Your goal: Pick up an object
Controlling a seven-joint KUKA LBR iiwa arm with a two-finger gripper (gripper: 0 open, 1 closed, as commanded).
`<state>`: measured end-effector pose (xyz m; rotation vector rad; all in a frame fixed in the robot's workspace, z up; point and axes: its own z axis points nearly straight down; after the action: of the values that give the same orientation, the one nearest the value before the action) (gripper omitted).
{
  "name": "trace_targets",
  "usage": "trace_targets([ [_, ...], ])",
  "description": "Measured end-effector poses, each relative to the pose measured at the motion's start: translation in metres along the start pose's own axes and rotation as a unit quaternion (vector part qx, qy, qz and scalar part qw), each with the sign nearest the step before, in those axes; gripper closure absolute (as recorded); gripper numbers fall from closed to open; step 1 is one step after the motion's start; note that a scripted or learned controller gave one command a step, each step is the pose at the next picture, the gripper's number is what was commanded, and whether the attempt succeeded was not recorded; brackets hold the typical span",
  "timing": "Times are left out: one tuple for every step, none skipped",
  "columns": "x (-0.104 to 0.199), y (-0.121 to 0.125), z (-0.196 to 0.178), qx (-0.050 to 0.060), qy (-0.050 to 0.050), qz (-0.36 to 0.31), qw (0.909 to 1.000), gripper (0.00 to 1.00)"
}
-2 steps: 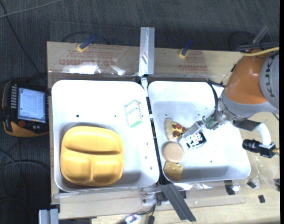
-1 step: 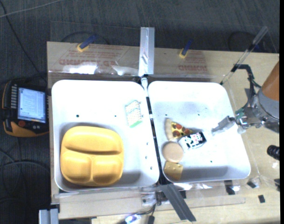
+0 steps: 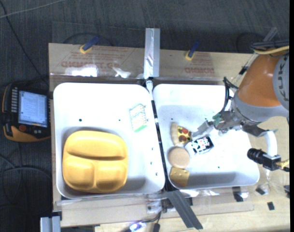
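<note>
Several small objects lie in the right bin (image 3: 233, 105): a round tan disc (image 3: 178, 156), a slice-shaped toy (image 3: 179, 133) and a black-and-white item (image 3: 201, 145). The gripper (image 3: 204, 128) hangs just above the last; whether it is open I cannot tell.

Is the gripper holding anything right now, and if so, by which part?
Cannot be told. The gripper sits low in the right bin, just above the small black-and-white object, but the view doesn't show anything between its fingers.

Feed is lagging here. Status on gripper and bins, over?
Gripper low in right bin, above black-and-white item. Nothing seen between fingers. Round tan piece and pizza-slice toy crowd beside it. Yellow block sits left bin.
</note>
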<state>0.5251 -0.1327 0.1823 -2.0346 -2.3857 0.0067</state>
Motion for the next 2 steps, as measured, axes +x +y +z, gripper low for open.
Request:
trace_targets([
  [-0.067, -0.008, 0.017, 0.000, -0.001, 0.060, 0.9982, 0.00],
  [-0.006, 0.011, -0.012, -0.001, -0.001, 0.014, 0.9999, 0.00],
])
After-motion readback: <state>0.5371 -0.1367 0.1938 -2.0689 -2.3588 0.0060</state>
